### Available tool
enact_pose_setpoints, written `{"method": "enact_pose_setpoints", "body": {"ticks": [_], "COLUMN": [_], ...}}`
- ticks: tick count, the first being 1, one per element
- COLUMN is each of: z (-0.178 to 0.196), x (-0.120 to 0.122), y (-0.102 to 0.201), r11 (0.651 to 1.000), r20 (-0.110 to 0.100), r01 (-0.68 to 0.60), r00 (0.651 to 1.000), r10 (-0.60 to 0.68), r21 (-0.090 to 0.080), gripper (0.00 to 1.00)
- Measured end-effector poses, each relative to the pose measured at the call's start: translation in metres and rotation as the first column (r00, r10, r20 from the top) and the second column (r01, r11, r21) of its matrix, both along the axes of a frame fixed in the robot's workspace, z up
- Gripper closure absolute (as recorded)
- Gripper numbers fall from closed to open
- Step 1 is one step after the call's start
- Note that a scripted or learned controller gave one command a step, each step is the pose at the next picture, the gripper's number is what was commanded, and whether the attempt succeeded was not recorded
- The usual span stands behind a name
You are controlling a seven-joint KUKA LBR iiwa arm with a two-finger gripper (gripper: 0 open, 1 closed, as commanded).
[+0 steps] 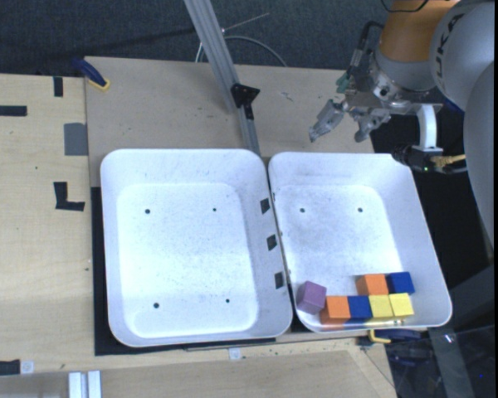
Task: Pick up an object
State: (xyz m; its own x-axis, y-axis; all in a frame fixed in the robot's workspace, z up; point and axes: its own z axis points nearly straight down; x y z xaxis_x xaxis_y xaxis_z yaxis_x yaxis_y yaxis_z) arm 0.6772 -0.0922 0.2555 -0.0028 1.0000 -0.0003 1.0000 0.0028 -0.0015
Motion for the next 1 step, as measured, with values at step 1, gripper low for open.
{"method": "enact_pose_setpoints", "body": {"ticks": [1], "z": [-0.0700], "x": [0.0026], "y": [0.0007], "r11": [1.000], "r20": [-0.007], "r01": [0.001], "r00": [1.000], "r10": [-0.001], "r21": [0.000], "gripper": [0.00]}}
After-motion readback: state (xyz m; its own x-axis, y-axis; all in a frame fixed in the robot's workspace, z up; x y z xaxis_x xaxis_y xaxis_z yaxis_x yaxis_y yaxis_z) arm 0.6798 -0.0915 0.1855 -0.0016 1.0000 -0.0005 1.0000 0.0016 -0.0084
